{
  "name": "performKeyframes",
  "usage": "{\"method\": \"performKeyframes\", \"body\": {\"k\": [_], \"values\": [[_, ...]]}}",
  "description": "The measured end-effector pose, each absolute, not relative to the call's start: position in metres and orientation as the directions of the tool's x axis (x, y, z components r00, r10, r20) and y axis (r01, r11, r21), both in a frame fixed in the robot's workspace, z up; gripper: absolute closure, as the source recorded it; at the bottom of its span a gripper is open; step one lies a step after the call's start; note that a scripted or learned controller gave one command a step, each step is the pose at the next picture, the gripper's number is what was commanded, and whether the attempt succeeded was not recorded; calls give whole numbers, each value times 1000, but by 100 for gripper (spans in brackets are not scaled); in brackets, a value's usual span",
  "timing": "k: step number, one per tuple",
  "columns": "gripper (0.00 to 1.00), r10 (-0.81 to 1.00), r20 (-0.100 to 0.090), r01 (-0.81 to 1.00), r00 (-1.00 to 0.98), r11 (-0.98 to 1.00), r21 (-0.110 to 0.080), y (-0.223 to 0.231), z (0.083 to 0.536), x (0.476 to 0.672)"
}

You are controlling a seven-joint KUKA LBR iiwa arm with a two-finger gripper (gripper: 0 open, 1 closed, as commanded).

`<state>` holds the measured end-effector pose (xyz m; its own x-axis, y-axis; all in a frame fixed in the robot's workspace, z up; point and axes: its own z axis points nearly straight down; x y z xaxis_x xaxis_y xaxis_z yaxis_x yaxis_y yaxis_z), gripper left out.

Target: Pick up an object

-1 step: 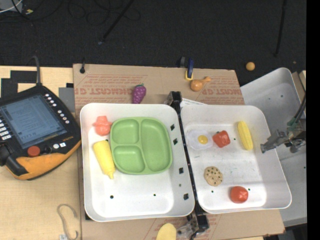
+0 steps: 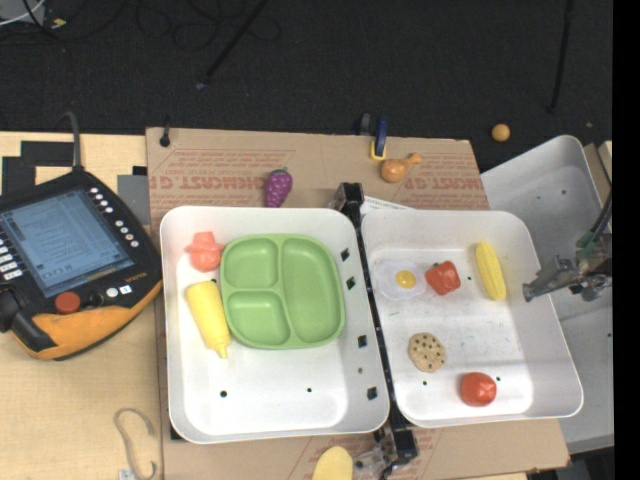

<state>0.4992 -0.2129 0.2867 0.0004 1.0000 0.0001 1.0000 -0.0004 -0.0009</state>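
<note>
Two shallow white bins sit side by side on a cardboard-covered bench, seen from above. The right bin holds a corn cob, a red pepper, a fried egg, a cookie and a tomato. The left bin holds a green divided plate, a yellow bottle and a pink toy. The claw hangs at the right bin's outer edge, just beyond its rim, small and blurred; whether it is open or closed cannot be told, and nothing is seen in it. The likeliest trouble is a grasp closing on air or clipping the bin wall, since the toys are small, rounded and apt to roll. The corn cob lies nearest, just inside the rim to the claw's left; the pepper sits beyond it, the tomato near the front
</note>
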Motion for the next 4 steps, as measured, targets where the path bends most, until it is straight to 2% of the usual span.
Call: {"method": "performKeyframes", "body": {"k": [2, 3, 4], "values": [[0, 1000, 3, 1000, -1, 2, -8, -208, 159, 503], [0, 1000, 4, 1000, -2, 2, -8, -210, 99, 495], [0, 1000, 2, 1000, 0, 0, -3, -209, 87, 495]]}}
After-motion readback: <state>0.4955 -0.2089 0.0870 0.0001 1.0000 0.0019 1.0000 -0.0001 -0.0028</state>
